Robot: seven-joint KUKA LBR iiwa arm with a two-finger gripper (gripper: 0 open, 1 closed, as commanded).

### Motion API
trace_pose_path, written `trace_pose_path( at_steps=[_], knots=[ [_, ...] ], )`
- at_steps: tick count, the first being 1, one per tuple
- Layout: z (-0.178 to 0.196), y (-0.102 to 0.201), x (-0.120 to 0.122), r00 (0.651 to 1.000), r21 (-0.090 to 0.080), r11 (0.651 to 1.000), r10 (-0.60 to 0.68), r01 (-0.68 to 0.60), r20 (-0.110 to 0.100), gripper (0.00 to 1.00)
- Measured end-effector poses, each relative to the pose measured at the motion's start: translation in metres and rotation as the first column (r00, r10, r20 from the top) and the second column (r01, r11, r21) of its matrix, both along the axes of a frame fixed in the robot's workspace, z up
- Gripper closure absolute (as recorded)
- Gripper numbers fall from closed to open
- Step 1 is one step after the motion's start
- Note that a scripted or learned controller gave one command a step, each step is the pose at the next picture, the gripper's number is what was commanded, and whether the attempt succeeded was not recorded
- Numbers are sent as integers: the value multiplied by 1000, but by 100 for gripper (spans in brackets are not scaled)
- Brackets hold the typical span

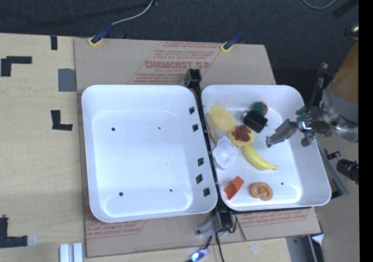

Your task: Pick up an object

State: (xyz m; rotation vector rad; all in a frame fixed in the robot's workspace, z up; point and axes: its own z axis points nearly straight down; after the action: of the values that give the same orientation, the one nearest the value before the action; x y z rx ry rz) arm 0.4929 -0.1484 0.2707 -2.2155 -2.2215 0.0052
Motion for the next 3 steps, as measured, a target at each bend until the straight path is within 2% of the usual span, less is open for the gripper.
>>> trace_pose_path(
  at_steps=[1, 2, 3],
  knots=[
    [-192, 0, 64, 1000, 1, 1000, 0, 0, -4, 0],
    [-178, 1, 65, 1000, 1, 1000, 2, -2, -1, 100],
    [-187, 49, 91, 1000, -5, 1000, 3, -3, 8, 100]
  ],
)
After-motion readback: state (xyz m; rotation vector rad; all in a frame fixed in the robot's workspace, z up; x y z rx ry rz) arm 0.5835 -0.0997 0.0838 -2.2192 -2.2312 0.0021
